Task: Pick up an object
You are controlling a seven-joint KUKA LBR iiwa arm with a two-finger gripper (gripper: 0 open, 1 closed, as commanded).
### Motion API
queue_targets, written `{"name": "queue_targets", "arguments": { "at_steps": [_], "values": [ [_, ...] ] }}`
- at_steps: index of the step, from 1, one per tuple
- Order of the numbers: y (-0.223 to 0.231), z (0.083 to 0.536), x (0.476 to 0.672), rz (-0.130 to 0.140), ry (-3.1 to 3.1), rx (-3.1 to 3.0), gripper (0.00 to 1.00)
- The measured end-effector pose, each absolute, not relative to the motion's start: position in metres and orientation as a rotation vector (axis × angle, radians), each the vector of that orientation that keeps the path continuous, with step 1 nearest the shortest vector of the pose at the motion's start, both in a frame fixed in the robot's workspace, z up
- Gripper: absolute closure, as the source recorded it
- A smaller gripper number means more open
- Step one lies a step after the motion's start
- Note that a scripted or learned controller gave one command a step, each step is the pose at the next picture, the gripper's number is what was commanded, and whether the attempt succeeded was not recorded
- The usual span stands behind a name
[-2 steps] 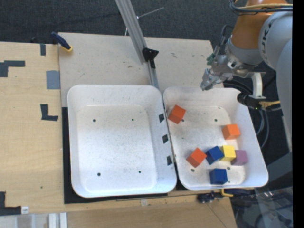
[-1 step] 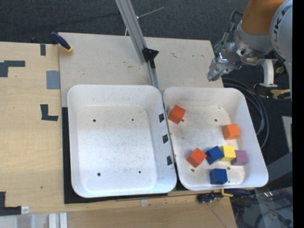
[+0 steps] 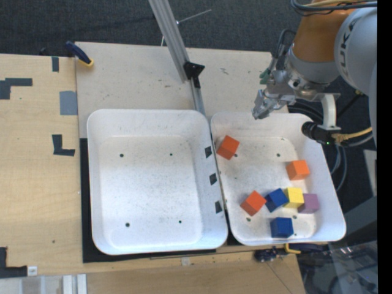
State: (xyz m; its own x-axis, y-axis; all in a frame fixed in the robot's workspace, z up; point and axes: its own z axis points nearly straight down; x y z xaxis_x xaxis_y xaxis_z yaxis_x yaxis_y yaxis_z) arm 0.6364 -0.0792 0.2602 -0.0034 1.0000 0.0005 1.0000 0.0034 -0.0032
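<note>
My gripper hangs over the far rim of the right bin, well above its contents, with nothing visible between its fingers. In that bin lie an orange cube at the near-left part, another orange cube toward the right wall, and a third orange cube lower down. Beside it sit a blue cube, a yellow cube, a purple cube and a second blue cube.
The left bin stands next to the right one. A slanted metal rail with a black clamp crosses behind the bins. A blue and yellow object lies at the bench's far left.
</note>
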Motion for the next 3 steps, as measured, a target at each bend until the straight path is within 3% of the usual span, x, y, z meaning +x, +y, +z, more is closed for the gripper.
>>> {"name": "queue_targets", "arguments": {
  "at_steps": [1,3],
  "values": [
    [-0.024,0.25,0.607,0.004,-2.225,-2.213,1.0],
    [0.073,0.228,0.567,0.004,-2.225,-2.213,1.0]
  ]
}}
